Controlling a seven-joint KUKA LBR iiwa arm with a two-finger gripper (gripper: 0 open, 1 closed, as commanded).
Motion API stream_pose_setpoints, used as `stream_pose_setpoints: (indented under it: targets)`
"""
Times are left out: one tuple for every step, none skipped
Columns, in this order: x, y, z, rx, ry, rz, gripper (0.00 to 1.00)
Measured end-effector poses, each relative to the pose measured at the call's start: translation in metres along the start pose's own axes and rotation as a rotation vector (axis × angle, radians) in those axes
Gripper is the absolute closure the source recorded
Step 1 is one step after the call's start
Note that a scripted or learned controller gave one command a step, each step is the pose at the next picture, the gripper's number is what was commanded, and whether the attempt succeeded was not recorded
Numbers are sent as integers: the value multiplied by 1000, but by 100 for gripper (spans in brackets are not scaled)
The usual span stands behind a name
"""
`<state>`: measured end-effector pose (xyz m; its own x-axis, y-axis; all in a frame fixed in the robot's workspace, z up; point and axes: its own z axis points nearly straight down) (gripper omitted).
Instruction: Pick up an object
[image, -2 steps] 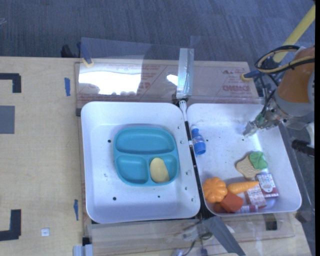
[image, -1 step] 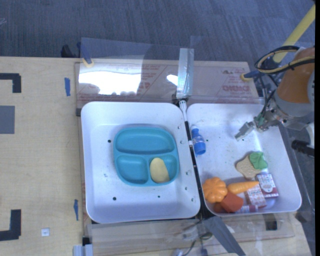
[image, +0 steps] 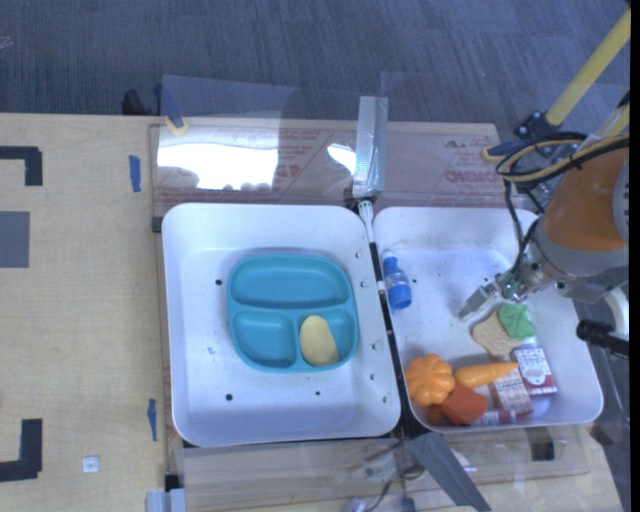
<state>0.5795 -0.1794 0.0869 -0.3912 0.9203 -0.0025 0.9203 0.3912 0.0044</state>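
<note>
My gripper (image: 480, 298) hangs over the right bin (image: 440, 245), near its middle right, with the orange-banded arm coming in from the right. It stands open with nothing between its fingers. Just below and right of it lie a slice of toast (image: 492, 337) and a green piece (image: 517, 320). Along the bin's front edge sit an orange pumpkin (image: 429, 378), a carrot (image: 486, 374), a red block (image: 464, 406) and a small red-and-white carton (image: 533, 368). A blue bottle (image: 396, 283) lies by the bin's left wall.
The left bin (image: 190, 300) holds a teal divided plate (image: 290, 282) with a yellow potato-like piece (image: 319, 340) in its lower right compartment. A raised rim divides the two bins. Cables and a yellow pole stand at the upper right.
</note>
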Motion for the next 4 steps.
stream_pose_setpoints:
  targets:
    - [52,-37,-1,-2,-1,-223,0]
    - [35,-66,-1,-2,1,244,0]
    - [34,-65,-11,-5,-1,247,100]
    - [79,-3,-21,2,3,176,100]
